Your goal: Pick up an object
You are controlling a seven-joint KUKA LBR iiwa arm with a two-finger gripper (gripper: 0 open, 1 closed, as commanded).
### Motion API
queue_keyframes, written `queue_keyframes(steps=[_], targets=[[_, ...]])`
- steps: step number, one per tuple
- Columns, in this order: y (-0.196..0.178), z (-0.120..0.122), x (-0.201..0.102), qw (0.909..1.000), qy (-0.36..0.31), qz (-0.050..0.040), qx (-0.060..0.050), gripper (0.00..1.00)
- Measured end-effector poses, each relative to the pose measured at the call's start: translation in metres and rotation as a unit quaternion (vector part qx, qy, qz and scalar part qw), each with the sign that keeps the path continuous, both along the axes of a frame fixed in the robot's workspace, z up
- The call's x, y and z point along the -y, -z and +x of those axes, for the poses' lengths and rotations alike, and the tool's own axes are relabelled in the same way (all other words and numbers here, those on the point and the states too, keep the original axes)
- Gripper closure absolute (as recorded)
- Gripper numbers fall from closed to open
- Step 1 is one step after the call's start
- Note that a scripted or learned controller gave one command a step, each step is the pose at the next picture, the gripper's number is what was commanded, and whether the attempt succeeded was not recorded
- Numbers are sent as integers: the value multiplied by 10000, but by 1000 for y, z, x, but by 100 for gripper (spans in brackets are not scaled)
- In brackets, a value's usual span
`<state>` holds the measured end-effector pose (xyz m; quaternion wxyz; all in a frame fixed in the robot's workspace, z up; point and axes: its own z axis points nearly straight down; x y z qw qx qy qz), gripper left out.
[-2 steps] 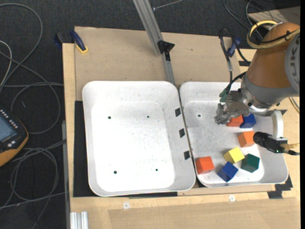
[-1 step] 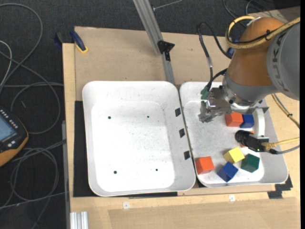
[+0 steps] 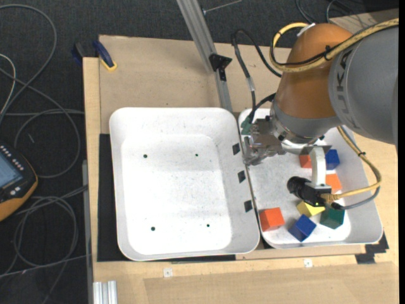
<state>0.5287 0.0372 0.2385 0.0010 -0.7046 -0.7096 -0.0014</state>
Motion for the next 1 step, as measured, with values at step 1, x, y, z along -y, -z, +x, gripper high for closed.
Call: queue_keyframes(steps=[1], targets=[[-6,12,-56,10000,0,-3,6,100]])
